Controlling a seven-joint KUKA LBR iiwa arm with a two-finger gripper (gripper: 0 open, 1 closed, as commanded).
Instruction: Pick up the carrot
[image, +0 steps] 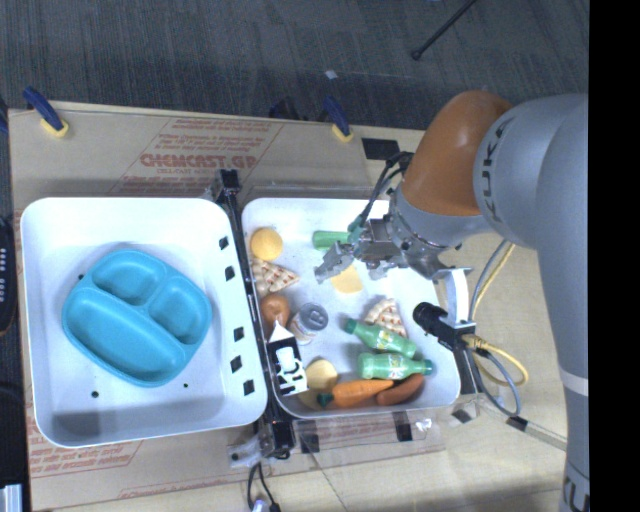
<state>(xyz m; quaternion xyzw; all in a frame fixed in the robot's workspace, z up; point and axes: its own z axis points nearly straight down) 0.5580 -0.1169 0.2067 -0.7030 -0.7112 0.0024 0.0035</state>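
Along the right bin's (300, 212) near wall, one carrot (352, 393), two green bottles (385, 340).

Grey arm (540, 170), orange band (455, 150)

"CHEMCAST GP" in red on the cardboard sheet (190, 150); "KUKA" on the arm (490, 165)

The gripper (338, 262) hangs over the right bin (300, 212), a yellow piece (347, 281) just below its fingers. The carrot (352, 393) lies well beyond, wedged against the near wall, touching a sausage (402, 390), green bottle (392, 366) just behind
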